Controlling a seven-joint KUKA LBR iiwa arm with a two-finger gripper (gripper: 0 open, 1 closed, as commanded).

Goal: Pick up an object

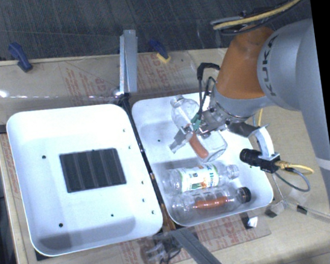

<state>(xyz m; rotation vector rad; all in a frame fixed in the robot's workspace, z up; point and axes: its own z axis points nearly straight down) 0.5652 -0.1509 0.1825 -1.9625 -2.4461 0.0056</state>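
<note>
My gripper (189, 138) hangs low over the upper middle of the right bin (157, 160), on the grey arm with its orange band (243, 71). Just behind it lies a clear plastic bottle (180, 111). A small orange-red object (199, 148) lies right under the gripper, beside a clear container (217, 145); whether it is gripped I cannot tell. Nearer the front lie a clear bottle with a green and white label (201, 178) and a clear bottle with red contents and a black cap (210, 202).
The left bin (31, 177) holds a dark ribbed rectangular panel (93, 169). A metal divider post (127, 60) rises between the bins at the back. Blue clamps (19, 56) grip the bench's far edge. Cables and a black connector (255, 158) hang by the right bin's right rim.
</note>
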